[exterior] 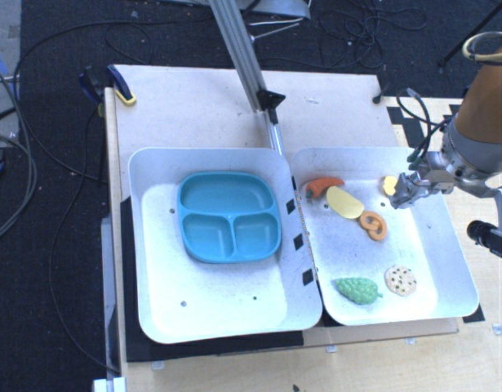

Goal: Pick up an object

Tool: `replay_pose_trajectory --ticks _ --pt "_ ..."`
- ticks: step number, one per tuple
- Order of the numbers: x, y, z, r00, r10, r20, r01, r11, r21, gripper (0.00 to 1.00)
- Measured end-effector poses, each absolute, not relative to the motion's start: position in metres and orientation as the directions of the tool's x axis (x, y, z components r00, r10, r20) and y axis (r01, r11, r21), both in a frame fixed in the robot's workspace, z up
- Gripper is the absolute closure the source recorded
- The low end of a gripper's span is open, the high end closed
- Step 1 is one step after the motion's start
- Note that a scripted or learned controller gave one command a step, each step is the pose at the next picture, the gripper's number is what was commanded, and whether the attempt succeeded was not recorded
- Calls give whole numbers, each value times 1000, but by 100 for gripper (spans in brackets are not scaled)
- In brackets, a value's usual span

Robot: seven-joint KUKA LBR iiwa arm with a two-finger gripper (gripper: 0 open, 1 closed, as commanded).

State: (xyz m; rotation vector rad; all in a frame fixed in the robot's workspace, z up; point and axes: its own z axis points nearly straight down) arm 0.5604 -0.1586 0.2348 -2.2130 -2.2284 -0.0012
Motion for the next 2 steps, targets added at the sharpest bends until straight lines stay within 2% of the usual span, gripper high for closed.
replay_pose_trajectory --ticks 1,2 --pt "574 -106 244 -8 1000 1 1000 8 3 100" --pt "597 -50 234 -8 1000 1 1000 8 2 100"
